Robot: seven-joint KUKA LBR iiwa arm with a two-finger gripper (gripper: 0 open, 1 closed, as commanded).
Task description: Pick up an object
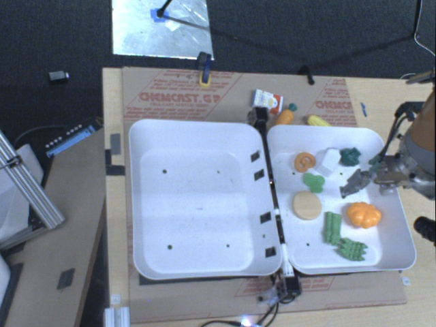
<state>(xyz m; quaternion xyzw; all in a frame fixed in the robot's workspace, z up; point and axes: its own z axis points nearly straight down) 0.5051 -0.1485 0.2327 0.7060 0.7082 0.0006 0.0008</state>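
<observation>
Gripper [355, 181] over right bin [394, 251], finger state unclear, one lobed orange pumpkin [363, 214] just below it, two green pieces [332, 227] lower left.

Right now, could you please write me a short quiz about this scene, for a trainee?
1. True or false: the orange pumpkin toy lies in the right bin.
2. Which toy lies nearest the gripper? A) the round beige disc B) the orange pumpkin toy C) the yellow toy
3. Fill in: the carrot toy lies ____ the bins, on the cardboard.

Key: 1 true; 2 B; 3 outside.
</observation>
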